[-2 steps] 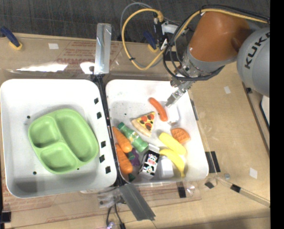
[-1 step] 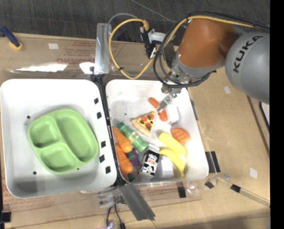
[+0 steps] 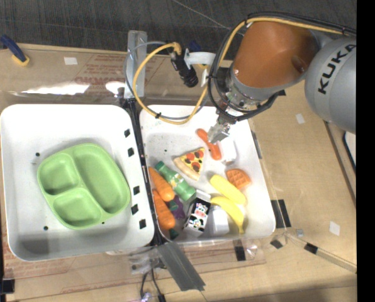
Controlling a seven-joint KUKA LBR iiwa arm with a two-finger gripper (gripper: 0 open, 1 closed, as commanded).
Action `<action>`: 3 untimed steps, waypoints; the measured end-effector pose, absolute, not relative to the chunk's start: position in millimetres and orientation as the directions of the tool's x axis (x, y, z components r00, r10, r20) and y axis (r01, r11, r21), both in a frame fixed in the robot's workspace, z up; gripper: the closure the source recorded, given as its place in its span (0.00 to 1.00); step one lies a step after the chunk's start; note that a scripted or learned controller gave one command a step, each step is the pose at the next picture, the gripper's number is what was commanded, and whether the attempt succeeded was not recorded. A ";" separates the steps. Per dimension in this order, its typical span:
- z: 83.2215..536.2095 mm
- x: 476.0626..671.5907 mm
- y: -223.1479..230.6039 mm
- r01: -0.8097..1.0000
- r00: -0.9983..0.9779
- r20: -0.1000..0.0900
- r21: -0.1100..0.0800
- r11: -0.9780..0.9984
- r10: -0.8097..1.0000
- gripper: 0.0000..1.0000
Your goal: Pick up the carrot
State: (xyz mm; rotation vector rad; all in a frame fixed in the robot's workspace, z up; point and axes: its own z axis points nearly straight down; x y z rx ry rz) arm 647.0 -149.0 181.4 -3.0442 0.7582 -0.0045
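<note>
Long orange plastic toy carrot lies along the left wall of the right-hand shallow white bin, likely light, rigid and slick, best pinched across its thicker middle; gripper hovers near the back, its opening not discernible.

The bench has a light tan wooden top, and a sheet of brown cardboard lies flat on its left portion under a clear plastic cover that reflects glare. Beyond the far edge of the bench, dark grey carpet covers the floor. Lighting is even, with soft shadows.
</note>
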 end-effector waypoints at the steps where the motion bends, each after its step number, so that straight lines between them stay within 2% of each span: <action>1: 260.6 658.6 -199.7 -0.196 0.981 0.009 -0.004 -0.981 -0.196 1.00; 2: 150.6 655.3 -206.8 -0.230 0.973 -0.010 -0.007 -0.973 -0.230 1.00; 3: 176.8 658.7 -206.7 -0.194 0.981 0.006 -0.006 -0.981 -0.194 1.00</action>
